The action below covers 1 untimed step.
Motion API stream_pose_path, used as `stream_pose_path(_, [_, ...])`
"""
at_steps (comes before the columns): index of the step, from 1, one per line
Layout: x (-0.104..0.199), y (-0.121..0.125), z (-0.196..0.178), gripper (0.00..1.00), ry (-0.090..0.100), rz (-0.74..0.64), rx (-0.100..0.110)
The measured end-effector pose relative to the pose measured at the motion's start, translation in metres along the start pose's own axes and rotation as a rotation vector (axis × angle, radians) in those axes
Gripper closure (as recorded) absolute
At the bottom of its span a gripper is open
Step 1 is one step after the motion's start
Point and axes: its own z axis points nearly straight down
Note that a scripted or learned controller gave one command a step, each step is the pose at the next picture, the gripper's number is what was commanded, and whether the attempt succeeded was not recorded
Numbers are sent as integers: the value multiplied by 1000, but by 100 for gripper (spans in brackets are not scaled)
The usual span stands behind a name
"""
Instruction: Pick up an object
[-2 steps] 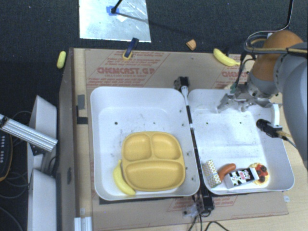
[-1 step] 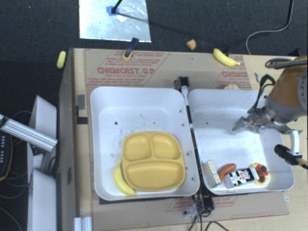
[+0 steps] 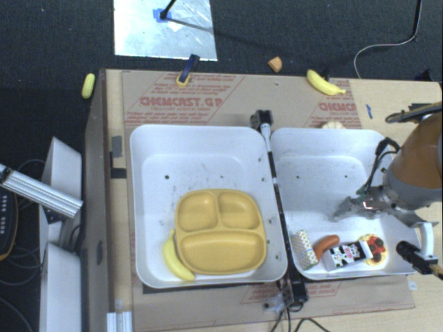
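Several small toys crowd the near edge of the right bin (image 3: 325, 151): a wafer-like block (image 3: 303, 247), a hot dog (image 3: 326, 243), a black-and-white package (image 3: 345, 254) and a small pizza (image 3: 374, 247). Hot dog looks light, rigid, a bit slick; best pinched across its middle. Just beyond, the end effector (image 3: 361, 205) hovers, holding nothing, open or closed I cannot tell. Left bin (image 3: 152, 151): yellow divided plate (image 3: 220, 230), banana (image 3: 174, 258).

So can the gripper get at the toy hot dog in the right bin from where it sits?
Probably yes. The gripper hangs in the right bin, above the toy hot dog, with bare bin floor between them. A waffle-like toy and a black-and-white toy crowd its sides.
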Motion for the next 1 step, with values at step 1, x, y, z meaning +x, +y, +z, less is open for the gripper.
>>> stream_pose_path(1, [-15, 58, -1, 0, -2, -3, -3])
